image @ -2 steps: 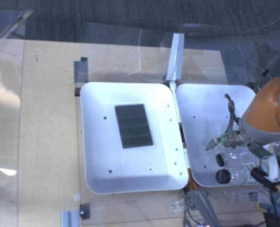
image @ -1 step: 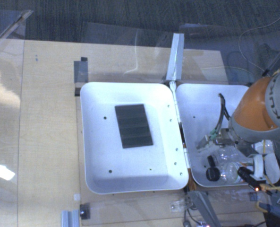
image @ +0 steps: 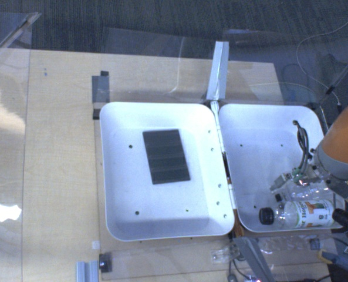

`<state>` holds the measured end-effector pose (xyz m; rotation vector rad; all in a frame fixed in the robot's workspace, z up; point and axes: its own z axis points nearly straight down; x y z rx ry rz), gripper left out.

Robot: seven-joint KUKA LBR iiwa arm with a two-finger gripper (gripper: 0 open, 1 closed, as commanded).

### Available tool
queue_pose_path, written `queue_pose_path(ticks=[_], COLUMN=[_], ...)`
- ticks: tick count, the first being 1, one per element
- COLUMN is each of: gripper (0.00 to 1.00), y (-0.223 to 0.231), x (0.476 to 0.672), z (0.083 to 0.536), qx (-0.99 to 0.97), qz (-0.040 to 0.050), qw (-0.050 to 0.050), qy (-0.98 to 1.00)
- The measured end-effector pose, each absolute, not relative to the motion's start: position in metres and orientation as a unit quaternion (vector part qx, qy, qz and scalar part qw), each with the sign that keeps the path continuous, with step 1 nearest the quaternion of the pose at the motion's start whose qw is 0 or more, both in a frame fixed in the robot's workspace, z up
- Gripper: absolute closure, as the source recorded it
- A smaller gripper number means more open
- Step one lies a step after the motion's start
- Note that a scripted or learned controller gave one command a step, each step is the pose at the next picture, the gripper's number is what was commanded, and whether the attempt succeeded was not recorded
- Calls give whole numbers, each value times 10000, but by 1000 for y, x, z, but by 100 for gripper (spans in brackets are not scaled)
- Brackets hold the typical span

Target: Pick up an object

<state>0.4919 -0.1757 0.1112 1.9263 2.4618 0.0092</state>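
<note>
A clear plastic bottle (image: 300, 214) with a black cap and a white label lies on its side near the front wall of the right bin (image: 250, 151), cap pointing left. My gripper (image: 292, 183) is low in that bin, just behind the bottle and close to its neck end. The grey arm with its orange band (image: 345, 135) comes in over the bin's right edge. Whether the gripper touches the bottle is unclear. A flat dark grey rectangular slab (image: 166, 156) lies in the middle of the left bin (image: 121, 204).
A metal divider post (image: 218, 72) stands behind the seam between the bins. Cables (image: 303, 137) hang along the arm above the right bin. Clamps and brackets (image: 250, 257) sit at the bench's front edge.
</note>
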Motion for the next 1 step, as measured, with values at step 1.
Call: queue_pose_path(ticks=[1], gripper=[0], y=[-133], x=[500], z=[90], qx=[5982], qz=[42], qw=[87], qy=[8013])
